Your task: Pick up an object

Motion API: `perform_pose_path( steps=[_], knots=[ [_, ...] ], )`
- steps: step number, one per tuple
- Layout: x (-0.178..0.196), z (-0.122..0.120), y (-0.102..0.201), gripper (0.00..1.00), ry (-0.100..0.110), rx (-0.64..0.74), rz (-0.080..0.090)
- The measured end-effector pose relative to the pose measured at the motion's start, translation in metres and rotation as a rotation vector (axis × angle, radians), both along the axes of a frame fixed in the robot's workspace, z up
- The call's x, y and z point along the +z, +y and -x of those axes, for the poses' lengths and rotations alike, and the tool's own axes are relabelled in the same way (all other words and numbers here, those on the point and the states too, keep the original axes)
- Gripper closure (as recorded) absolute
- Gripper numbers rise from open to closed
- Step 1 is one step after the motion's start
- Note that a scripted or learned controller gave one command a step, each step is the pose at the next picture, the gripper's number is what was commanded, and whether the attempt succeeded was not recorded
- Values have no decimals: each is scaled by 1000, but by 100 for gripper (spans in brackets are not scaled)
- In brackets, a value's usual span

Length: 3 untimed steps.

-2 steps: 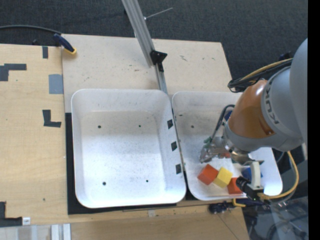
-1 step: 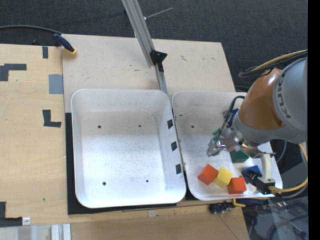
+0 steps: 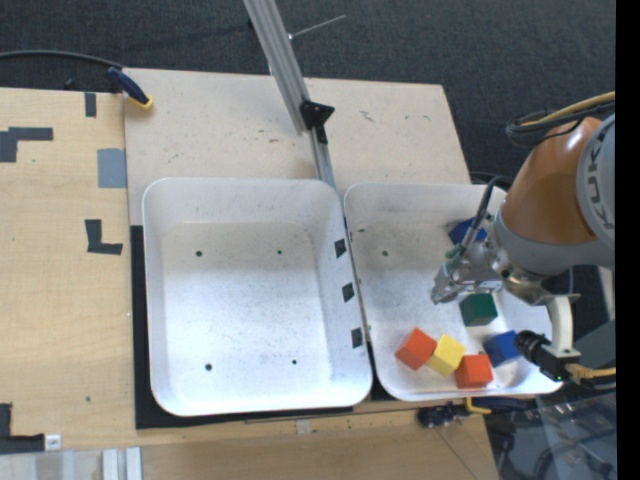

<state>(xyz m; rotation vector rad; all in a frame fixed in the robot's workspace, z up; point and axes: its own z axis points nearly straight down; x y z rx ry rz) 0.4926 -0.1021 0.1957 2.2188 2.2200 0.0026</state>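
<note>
Lying just beside end effector (image 3: 452, 290): green block (image 3: 479, 309)

Wooden bench (image 3: 230, 133), scuffed, with grey tape patches (image 3: 112, 166). Metal pole (image 3: 283, 58) slanting down from the top, black clamp (image 3: 316, 115) fitted. Black cable (image 3: 60, 58) with blue-and-yellow clip (image 3: 131, 88). Dark carpet floor (image 3: 480, 28).

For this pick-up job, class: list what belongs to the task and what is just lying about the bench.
Belongs:
hand
green block
orange block
yellow block
blue block
right bin

Lying about:
left bin
metal pole
black cable
</note>
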Motion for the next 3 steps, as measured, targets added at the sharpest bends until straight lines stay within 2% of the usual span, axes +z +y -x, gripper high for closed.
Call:
perform_pose_path(
  steps=[1,3],
  knots=[
    [12,0,0,100,3,0,-1],
    [38,-58,97,100,2,6,-2]
  ],
)
